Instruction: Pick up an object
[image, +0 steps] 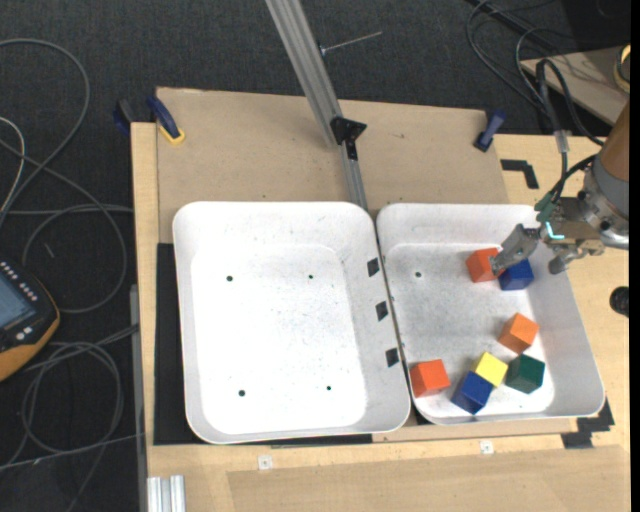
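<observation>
The right bin (440, 300) holds several small cubes. A red-orange cube (481, 265) and a blue cube (516, 277) sit side by side near its far right. My gripper (533, 262) hangs just above them at the bin's right rim, open, with its left finger (517, 246) over the gap between the two cubes. Nothing is between the fingers. Near the front lie an orange cube (519, 331), a yellow cube (490, 368), a green cube (525, 374), a second blue cube (470, 392) and another red-orange cube (431, 377).
The left bin (270, 320) sits beside the right one, with black clips (381, 310) along the shared edge. A slanted metal pole (320, 90) rises from behind the bins. Cables and a handheld device (20, 315) lie on the floor to the left.
</observation>
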